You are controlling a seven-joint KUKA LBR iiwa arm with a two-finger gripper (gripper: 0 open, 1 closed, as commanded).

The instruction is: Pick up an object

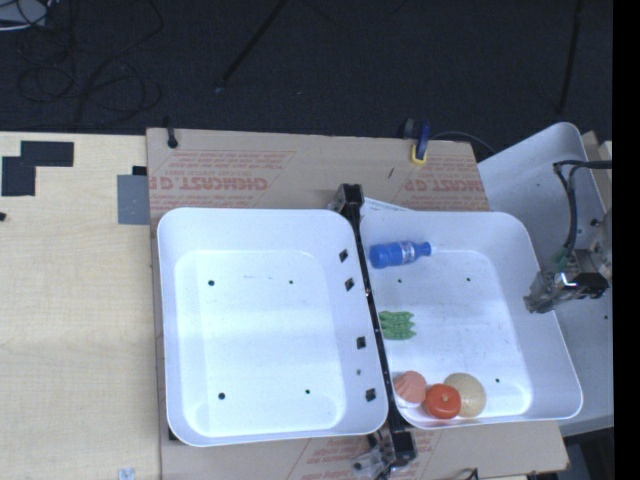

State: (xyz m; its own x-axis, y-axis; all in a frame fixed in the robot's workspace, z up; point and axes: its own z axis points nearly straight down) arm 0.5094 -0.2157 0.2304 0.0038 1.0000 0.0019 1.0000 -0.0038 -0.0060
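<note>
Bottle (399, 254), blue with a white cap, looks the easiest thing to pick. It lies on its side in the right bin (545, 363), near the divider (365, 298) and toward the bin's far end. Nearer than the bottle, also by the divider, sits a green piece (397, 324). At the bin's near end three round things crowd together: a pink one (409, 385), a red one (442, 401) and a tan one (468, 392), touching or nearly so.

The gripper (558, 290) hangs at the bin's right rim, well apart from the bottle and from everything else; whether it is wide or narrow I cannot tell, and nothing shows in it.

Risks, as I judge them: the bottle may roll away under a closing pinch, being round and lying flat. Its closeness to the divider leaves little room for one side of the pinch. In the cluster, a descent could strike a neighbour and scatter all three.
</note>
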